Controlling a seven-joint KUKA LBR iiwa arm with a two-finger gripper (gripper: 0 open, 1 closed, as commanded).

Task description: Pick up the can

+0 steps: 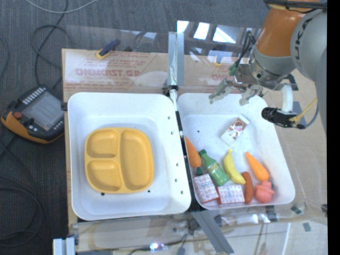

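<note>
Above the far edge of the right white bin [276, 142] you see the two-finger gripper [237, 92] of the grey arm with the orange band [284, 28]. Its fingers [219, 93] are spread apart and nothing is between them.

I cannot tell which object is the can. The nearest candidate is a small white carton with red print [234, 130], lying alone in the far part of the right bin, just near of the gripper and not touching it. Along the near wall lie an orange carrot [192, 151], a green bottle [213, 168], a yellow banana [231, 167], a second orange carrot [256, 166], a pink toy [264, 191] and two red-and-white packets [218, 191]. The left white bin [79, 195] holds a yellow divided plastic tray [119, 160].
</note>
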